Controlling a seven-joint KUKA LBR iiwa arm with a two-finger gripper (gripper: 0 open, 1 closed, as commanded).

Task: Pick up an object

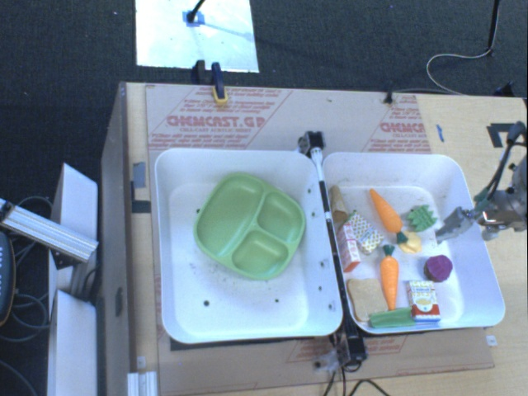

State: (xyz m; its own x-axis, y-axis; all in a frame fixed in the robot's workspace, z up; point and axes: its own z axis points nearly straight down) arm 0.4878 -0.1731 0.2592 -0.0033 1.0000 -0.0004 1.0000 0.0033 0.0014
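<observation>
Nearest me, a small juice carton [424, 299] sits at the right bin's [470, 190] front edge, a purple plum [438, 267] just behind it. My gripper [456, 221] hovers beyond the plum near the bin's right wall; whether its jaws are parted, I cannot tell.

A pale green sectioned plate [250, 226] lies in a white bin [177, 304]. The other white bin [474, 287] holds two orange carrots [384, 209] with green tops and a purple ball [438, 267]. The desk [272, 118] is tan with red lettering.
</observation>
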